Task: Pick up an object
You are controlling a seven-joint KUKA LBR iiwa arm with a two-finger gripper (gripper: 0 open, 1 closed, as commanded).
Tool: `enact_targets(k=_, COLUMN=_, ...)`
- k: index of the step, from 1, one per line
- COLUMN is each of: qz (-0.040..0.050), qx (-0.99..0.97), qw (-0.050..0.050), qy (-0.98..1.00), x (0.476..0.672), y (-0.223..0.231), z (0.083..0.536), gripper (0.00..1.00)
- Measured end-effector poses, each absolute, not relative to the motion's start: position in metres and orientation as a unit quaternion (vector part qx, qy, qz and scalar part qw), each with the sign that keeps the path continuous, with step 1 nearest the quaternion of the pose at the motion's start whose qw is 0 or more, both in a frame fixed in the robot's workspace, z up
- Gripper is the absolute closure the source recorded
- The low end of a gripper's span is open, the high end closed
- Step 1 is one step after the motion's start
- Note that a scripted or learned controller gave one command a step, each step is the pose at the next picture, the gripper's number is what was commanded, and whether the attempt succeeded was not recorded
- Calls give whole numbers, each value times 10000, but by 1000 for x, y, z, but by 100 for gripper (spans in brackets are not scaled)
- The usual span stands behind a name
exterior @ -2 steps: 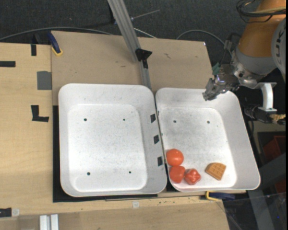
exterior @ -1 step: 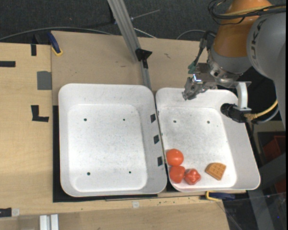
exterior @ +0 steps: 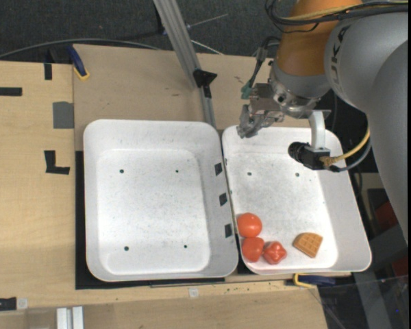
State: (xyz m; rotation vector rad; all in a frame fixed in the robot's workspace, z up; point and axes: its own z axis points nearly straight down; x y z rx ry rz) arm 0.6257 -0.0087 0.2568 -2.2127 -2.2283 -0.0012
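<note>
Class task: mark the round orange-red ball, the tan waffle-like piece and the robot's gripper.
Round orange-red ball (exterior: 249, 225), camera view, its top.
Tan waffle-like piece (exterior: 308, 244), camera view, its middle.
Gripper (exterior: 248, 129), camera view, at the fingertips.

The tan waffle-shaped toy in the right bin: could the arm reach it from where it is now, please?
Probably yes. The tan waffle-shaped toy lies apart from the red pieces, uncovered, and the end effector hovers at the same white bin's far edge.
</note>
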Motion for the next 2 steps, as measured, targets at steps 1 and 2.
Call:
enact_targets(k=1, qz=11, qx=-7051, qw=14, qy=-7091, x=629, y=41, z=239, gripper=100)
enact_targets(k=2, qz=10, qx=-7048, qw=12, qy=-7095, x=626, y=98, z=232, gripper=100)
